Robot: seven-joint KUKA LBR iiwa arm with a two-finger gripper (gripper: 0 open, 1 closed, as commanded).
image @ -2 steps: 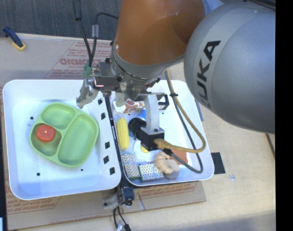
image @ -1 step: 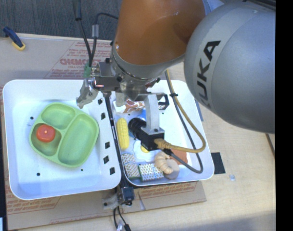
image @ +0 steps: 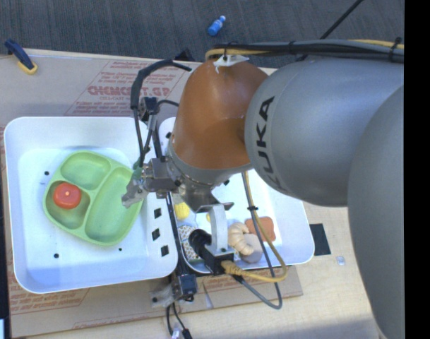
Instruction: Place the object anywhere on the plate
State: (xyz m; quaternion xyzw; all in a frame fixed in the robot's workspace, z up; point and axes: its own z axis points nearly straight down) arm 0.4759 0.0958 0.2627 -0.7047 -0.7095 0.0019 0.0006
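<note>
Object (image: 67,195), red and round, is lying in the left compartment of the green plate (image: 109,214), which is sitting in the left bin (image: 24,147). Gripper (image: 132,193) is hanging at the plate's right edge; cannot tell if it is open or closed. Arm (image: 306,119) is covering much of the right bin (image: 303,249), where a beige lump (image: 241,239) and an orange piece (image: 263,226) are lying.
</note>
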